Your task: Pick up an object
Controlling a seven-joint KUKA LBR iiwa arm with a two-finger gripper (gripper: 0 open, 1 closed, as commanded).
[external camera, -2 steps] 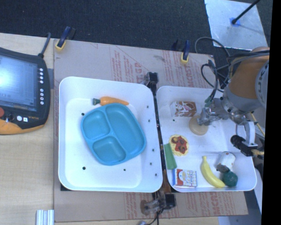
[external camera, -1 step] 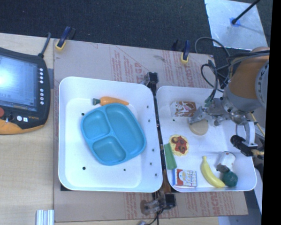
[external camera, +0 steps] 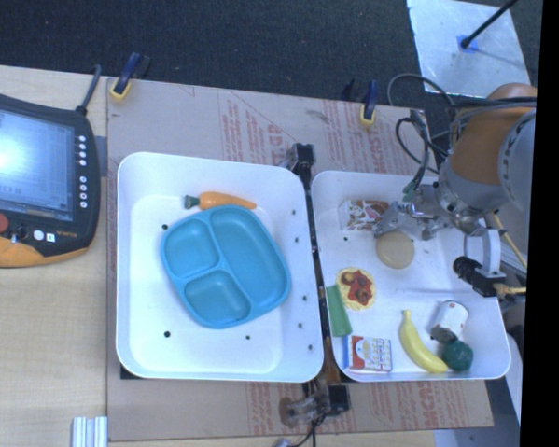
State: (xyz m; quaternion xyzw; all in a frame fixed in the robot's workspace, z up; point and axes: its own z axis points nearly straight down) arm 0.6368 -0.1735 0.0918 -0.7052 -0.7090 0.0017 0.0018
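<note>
At twelve o'clock in the right bin [external camera: 497,355], my pincer [external camera: 413,216], grip unclear, should descend squarely over the tan disc [external camera: 396,251].

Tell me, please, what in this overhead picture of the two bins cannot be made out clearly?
- Gripper: in the camera view, dark clutter of the wrist and cables hides whether it is open or shut, and whether it touches the beige round object.
- Carrot: its lower edge is hidden by the blue plate.
- Small carton: its print is too small to read.
- Arm: cut off by the right edge.
</note>
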